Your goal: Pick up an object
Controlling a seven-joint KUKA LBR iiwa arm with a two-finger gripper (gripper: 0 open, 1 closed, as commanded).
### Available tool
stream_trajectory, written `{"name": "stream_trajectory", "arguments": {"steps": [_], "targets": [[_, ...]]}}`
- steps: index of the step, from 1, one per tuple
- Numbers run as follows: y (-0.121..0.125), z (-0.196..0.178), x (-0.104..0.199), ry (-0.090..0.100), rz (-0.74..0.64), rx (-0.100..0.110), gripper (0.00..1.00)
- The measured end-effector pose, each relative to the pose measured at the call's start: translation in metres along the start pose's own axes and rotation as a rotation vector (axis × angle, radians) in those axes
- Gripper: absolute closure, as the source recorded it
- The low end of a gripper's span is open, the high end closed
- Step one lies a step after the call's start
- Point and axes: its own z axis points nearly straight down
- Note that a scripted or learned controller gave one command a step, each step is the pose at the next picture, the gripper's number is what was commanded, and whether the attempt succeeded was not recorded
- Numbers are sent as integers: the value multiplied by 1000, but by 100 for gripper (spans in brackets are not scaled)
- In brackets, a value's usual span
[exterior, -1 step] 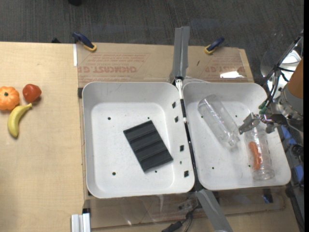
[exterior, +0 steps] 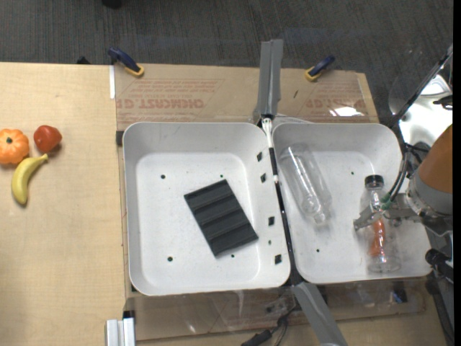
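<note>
Bench (exterior: 57, 265): pale wood surface at the left, brown cardboard sheet (exterior: 187, 96) with reversed red print under the far side of the bins; two clamps, one (exterior: 126, 61) far left and one (exterior: 319, 66) far right, grip its far edge.

Left bin (exterior: 137, 193): shallow, white, holds one item.

Right bin (exterior: 338, 132): shallow, white, touching the left bin along a hinged middle seam; its right rim is partly covered by the arm.

Arm (exterior: 436, 171): enters from the right, cut off by the frame edge; orange band partly seen, most of the body out of frame.

Black ridged block (exterior: 220, 217): lies flat and tilted near the middle of the left bin, clear of the walls.

Clear plastic bottle (exterior: 304, 181): lies on its side in the left part of the right bin; see-through, outline faint against the white.

Small bottle with orange contents (exterior: 377, 238): lies in the near right part of the right bin, dark cap end pointing far; clear walls hard to trace.

Gripper (exterior: 372, 218): low over the small bottle, fingertips at or beside its upper part; whether they clasp it, or how wide they stand, cannot be told.

Fruit on the bench, far left: banana (exterior: 24, 179), orange (exterior: 12, 147) cut by the frame edge, red apple (exterior: 47, 138), all close together.
</note>
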Motion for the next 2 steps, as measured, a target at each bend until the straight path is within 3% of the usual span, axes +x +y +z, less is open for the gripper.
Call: {"name": "stream_trajectory", "arguments": {"steps": [1, 2], "targets": [[5, 0, 16, -1, 137, 0, 0], [5, 0, 16, -2, 137, 0, 0]]}}
